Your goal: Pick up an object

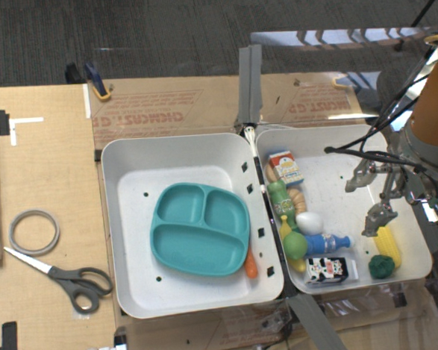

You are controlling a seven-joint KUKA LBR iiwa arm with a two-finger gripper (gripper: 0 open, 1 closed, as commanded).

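Note:
The right bin holds several toy foods along its left side: a red and white carton, a green bottle, a white egg, a green pear and a blue bottle. A black and white box lies near the front wall. A yellow corn cob and a green broccoli sit at the front right. My gripper hangs over the right half of this bin, just above and left of the corn. It is open with nothing between its fingers.
The left bin holds a teal divided plate with an orange carrot at its front right corner. On the bench to the left lie scissors and a tape roll. Cables trail above the gripper.

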